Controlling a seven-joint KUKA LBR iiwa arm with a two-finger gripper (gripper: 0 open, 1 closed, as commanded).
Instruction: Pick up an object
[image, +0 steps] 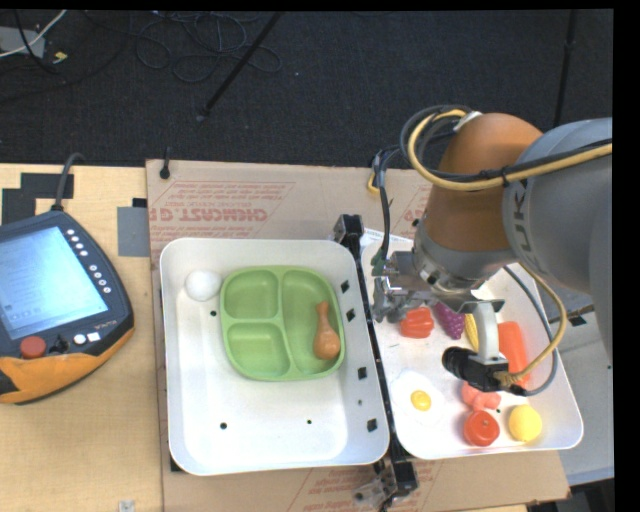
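Note:
My gripper (392, 296) hangs low over the left part of the right bin (560, 425), close to the divider between the bins. A red toy pepper (417, 323) lies just to its right and slightly below, beside a purple bunch of grapes (450, 322). The wrist hides what is directly under the gripper. Further right lies an orange carrot (513, 345). Near the bin's front lie a fried egg (420, 400), a red tomato (481, 428), a yellow lemon (524, 423) and a small pink piece (482, 399).
The left bin (260, 430) bears a green divided plate (262, 352) with a brown drumstick (326, 334) in its right compartment, and a white ball (202, 285) at the back left. A teach pendant (55, 295) rests on the bench to the left.

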